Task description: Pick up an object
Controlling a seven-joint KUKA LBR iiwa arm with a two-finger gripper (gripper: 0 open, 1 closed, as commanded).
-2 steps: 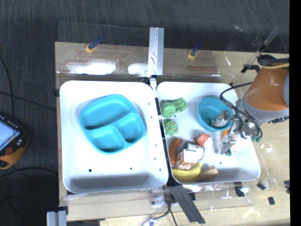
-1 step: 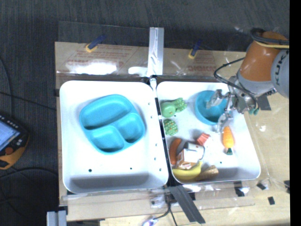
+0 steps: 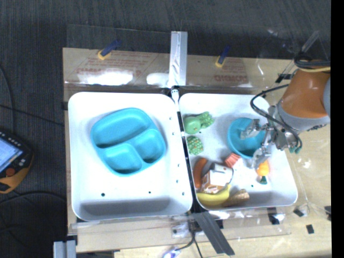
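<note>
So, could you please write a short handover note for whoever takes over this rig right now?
Gripper: down in the right white bin, beside the small blue bowl; whether anything is between the fingers is unclear.
Nearby: small orange toy, yellow banana, green toy.
Left white bin: blue divided plastic tray.
Done: no pick confirmed.
Left: grasp and lift an object.

Left bin [image 3: 86,198]: blue divided tray [image 3: 128,140].
Right bin [image 3: 285,190]: blue bowl [image 3: 242,138], banana [image 3: 214,199], green toys [image 3: 196,122].
Gripper [image 3: 263,144]: above the bowl's right edge.
</note>
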